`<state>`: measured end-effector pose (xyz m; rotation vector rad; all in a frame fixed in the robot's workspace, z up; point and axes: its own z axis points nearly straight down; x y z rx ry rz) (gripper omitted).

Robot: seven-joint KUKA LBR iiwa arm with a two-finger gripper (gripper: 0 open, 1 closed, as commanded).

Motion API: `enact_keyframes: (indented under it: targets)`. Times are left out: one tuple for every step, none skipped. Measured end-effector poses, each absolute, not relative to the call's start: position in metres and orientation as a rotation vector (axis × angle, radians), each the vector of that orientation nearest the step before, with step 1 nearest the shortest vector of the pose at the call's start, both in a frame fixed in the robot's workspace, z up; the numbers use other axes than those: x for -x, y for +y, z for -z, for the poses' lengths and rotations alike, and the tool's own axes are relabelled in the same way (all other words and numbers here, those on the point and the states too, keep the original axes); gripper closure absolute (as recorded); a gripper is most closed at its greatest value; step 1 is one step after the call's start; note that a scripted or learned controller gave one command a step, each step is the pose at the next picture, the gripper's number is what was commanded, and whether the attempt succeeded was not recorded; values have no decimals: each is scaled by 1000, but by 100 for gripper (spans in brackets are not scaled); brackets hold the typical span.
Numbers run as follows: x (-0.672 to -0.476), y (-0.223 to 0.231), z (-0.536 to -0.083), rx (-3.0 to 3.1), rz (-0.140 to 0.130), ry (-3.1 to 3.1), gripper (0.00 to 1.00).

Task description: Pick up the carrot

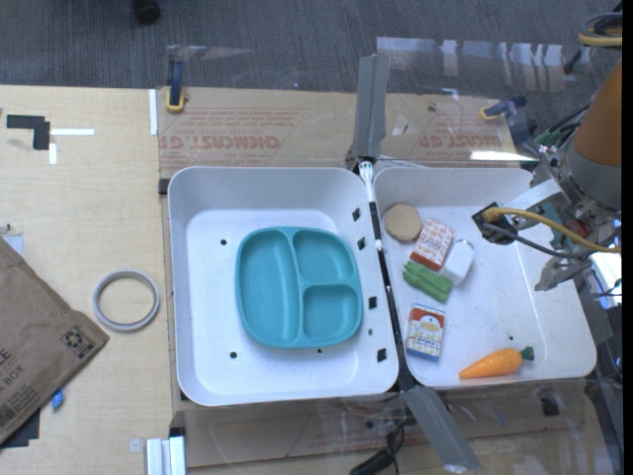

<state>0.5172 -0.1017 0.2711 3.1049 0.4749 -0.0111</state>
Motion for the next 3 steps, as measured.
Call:
enact_keyframes:
  targets:
    - [-477, -71, -189, -3116, 14, 414, 0]
    - [-477, -90, -100, -3109, 6, 464, 0]
    - [-476, -91, -106, -3112, 17, 462, 100]
